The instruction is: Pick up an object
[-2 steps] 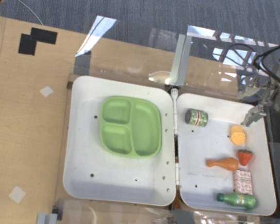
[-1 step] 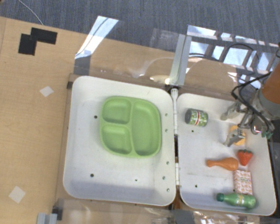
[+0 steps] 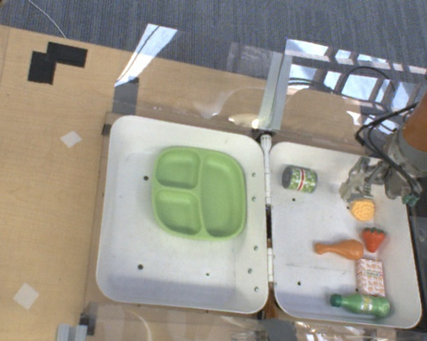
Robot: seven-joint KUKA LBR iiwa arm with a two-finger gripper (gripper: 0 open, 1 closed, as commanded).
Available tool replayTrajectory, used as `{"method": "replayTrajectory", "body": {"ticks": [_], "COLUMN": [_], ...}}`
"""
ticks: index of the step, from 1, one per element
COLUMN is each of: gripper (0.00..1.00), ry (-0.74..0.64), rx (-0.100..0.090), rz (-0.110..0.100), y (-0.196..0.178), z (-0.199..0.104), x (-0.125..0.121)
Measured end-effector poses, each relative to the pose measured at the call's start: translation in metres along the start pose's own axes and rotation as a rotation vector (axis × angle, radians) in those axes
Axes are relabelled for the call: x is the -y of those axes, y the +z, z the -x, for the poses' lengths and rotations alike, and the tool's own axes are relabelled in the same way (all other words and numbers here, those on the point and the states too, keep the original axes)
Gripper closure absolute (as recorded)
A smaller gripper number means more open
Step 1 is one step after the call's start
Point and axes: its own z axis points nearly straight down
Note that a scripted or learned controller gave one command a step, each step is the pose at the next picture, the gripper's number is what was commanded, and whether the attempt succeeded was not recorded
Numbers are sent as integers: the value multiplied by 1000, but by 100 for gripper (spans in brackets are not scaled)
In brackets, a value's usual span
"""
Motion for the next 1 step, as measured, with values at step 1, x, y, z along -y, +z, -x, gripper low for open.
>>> {"method": "replayTrajectory", "body": {"ticks": [1], "gripper": [100], "ry": [245], "rx": [-10], "rz": [2], "y": [-89], "z": [-30], "x": [-29]}}
